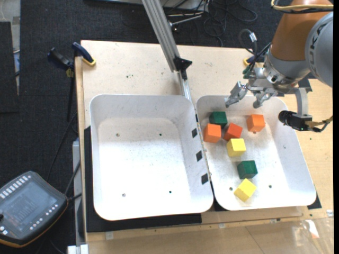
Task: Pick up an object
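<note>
Blocks look light and rigid, so with my gripper (249,95) spread wide and empty, I'd pinch the lone orange cube (256,122) near the right bin (296,168)'s far edge across its flat sides.

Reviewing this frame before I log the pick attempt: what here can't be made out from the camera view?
- Gripper: small and seen from above against the right bin's rim; its height over the blocks is unclear.
- Red block: packed against the orange block and green block, so their touching sides are hidden.
- Arm: cut off by the right edge.
- Handheld pendant: cut by the left edge, screen unreadable.
</note>
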Controlling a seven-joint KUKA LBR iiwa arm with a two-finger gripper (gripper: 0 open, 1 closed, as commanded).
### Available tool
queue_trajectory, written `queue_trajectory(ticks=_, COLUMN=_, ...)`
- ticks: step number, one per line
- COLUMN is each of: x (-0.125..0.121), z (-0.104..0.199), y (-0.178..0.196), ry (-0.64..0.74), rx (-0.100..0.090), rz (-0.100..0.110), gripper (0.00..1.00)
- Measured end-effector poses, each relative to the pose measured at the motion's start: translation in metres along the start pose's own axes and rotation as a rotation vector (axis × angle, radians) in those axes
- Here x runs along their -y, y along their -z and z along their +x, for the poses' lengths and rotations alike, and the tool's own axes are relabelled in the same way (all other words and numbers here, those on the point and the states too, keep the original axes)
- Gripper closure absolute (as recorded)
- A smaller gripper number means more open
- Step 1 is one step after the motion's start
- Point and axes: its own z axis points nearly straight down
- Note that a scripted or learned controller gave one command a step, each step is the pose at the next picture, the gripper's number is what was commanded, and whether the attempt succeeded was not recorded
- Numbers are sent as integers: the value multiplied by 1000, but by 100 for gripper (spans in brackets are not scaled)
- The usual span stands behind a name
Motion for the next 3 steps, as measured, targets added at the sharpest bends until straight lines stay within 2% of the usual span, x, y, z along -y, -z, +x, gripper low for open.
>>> queue_trajectory(ticks=2, x=-2, z=-3, y=-87, ry=1, rx=0, rz=-1, gripper=0)
queue_trajectory(ticks=3, x=-3, z=-3, y=-74, ry=1, rx=1, rz=-9, gripper=100)
